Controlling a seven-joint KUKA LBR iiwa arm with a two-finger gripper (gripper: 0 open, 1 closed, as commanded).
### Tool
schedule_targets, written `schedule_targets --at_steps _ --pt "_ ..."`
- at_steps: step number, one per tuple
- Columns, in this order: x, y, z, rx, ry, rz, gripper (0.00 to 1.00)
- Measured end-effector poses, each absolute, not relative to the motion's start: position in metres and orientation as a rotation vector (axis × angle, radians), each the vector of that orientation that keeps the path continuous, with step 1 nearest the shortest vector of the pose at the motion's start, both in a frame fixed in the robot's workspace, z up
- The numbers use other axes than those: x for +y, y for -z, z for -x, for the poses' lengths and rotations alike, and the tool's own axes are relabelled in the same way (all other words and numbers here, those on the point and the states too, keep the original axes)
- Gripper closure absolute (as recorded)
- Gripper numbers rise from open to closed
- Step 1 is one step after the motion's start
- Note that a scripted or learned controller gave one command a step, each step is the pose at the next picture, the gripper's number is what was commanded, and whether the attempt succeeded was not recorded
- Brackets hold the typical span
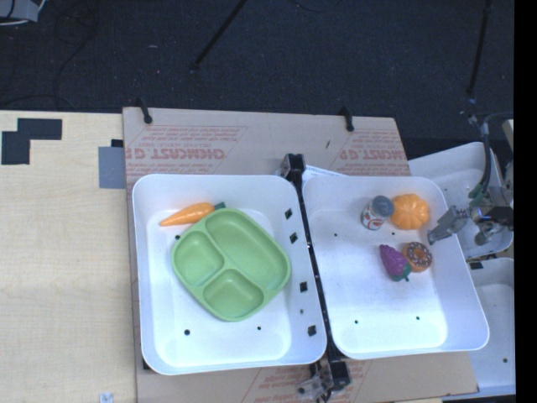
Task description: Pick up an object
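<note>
In the right bin [394, 326] lie a small grey-topped can [377, 212], an orange fruit [409, 211], a purple toy vegetable [393, 261] and a small donut [418, 256] touching it. The left bin [159, 326] holds a green divided plate [231, 263] and an orange carrot [187, 214] at the plate's upper left. My gripper [444, 224] sits over the right bin's right rim, just right of the orange fruit and the donut, with nothing visibly in it.
A black divider [304, 259] runs between the two bins. Both bins rest on a cardboard sheet [252, 145]. Pale bench surface [59, 267] lies to the left, and white equipment [495, 292] stands at the right.
</note>
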State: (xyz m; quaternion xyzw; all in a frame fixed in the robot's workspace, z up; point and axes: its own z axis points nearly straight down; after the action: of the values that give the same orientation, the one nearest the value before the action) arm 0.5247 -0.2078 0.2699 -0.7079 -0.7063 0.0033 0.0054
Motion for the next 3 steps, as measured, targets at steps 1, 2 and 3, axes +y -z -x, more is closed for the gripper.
schedule_targets --at_steps 1,2,3 --pt "-0.208 -0.275 -0.527 -2.221 -0.002 2.221 0.00" --pt "-0.206 -0.232 -0.529 -2.217 -0.005 2.217 0.00" --pt "-0.209 -0.177 -0.537 -2.216 -0.005 2.218 0.00"
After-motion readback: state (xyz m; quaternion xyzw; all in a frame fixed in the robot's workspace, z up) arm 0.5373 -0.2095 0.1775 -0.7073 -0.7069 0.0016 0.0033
